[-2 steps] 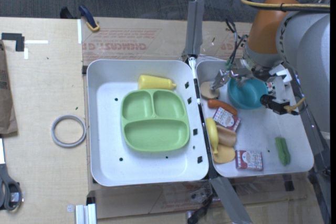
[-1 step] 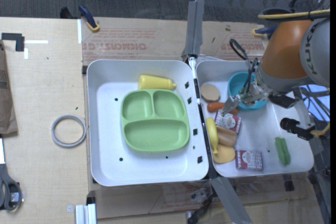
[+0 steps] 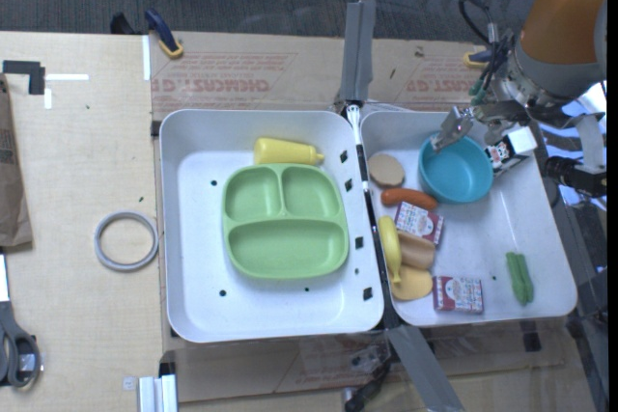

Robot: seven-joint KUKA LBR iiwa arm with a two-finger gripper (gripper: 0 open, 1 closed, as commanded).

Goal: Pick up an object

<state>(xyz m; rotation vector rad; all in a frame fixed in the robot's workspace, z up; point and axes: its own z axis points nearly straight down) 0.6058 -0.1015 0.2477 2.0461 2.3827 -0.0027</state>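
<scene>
Over the right bin (image 3: 541, 236), near its back edge, the gripper (image 3: 452, 132) hangs at the rim of a blue bowl (image 3: 456, 173). Metal fingers (image 3: 446, 136) point down and left, and their tips overlap the bowl's upper-left rim. Tips are small and glare-washed; cannot tell how far apart they stand, nor whether the rim sits between them. Bowl sits in the bin's back half, tipped slightly so its inside faces the camera. Arm (image 3: 570, 10) cut off at the frame's top right; cables and a white tag crowd the wrist, hiding the bin's far right corner.

Left of the bowl: a tan disc (image 3: 387, 171), then a sausage (image 3: 409, 199) just below, its right end near the bowl's base. Below those a pink-and-white packet (image 3: 420, 225), a banana (image 3: 389, 246) against the left wall, and a tan lump (image 3: 415, 253) partly under the packet. A second small carton (image 3: 459, 293) lies near the front edge; print unreadable. Green pod (image 3: 520, 277) lies apart, front right.

Left bin (image 3: 193, 304): green divided plate (image 3: 286, 221), yellow bottle (image 3: 286, 151) touching its back edge.

Bench, left: grey ring (image 3: 126, 239); scissors (image 3: 17, 357) cut by the frame edge.
</scene>
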